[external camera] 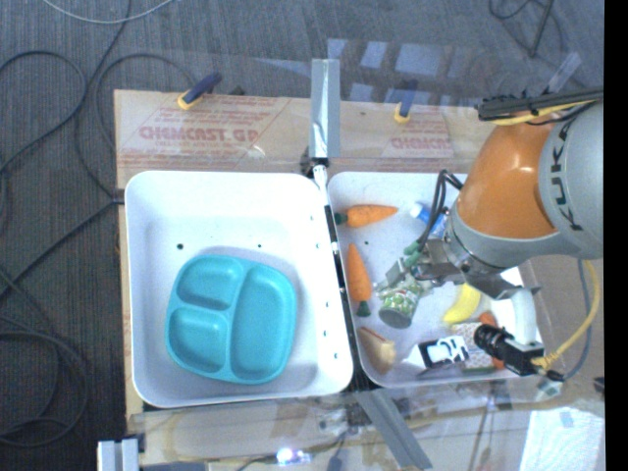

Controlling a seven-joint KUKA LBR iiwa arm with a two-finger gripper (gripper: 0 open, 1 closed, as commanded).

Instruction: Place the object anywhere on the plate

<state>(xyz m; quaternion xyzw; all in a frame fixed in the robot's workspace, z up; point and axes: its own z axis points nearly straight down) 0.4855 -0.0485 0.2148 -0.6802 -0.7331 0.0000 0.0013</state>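
Blue plate (233, 318) centred left bin (147, 263), open floor along rim.

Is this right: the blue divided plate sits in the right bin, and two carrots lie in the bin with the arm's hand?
Not quite. The camera view shows the blue divided plate in the left bin, not the right. The rest holds: two carrots lie in the right bin, where the arm's hand is.

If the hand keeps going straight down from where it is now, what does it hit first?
Most likely the green-lidded jar lying under the hand in the right bin. Depth is hard to judge from above, so it may already be touching it.
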